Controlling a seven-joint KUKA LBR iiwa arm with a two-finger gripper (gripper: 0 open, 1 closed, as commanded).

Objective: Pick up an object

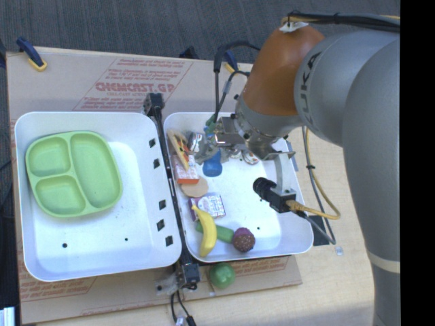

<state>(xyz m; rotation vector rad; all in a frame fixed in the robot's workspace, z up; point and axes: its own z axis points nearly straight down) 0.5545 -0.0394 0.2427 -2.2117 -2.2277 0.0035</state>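
Pick not yet made: your arm is reaching low into the right bin.

You are looking at the end effector (216, 141) working at the right bin's (299, 231) twelve o'clock end, just above a blue object (212, 166); whether it is clenched or released you cannot tell, and nothing is showing as lifted. Candidates are lying along the bin's nine o'clock wall: a banana (206, 231), a purple fruit (243, 239), a small packet (211, 205). A green fruit (221, 274) is sitting outside at six o'clock. The green divided plate (71, 174) is resting in the left bin (102, 257). The whole grasp and lift are probably remaining.
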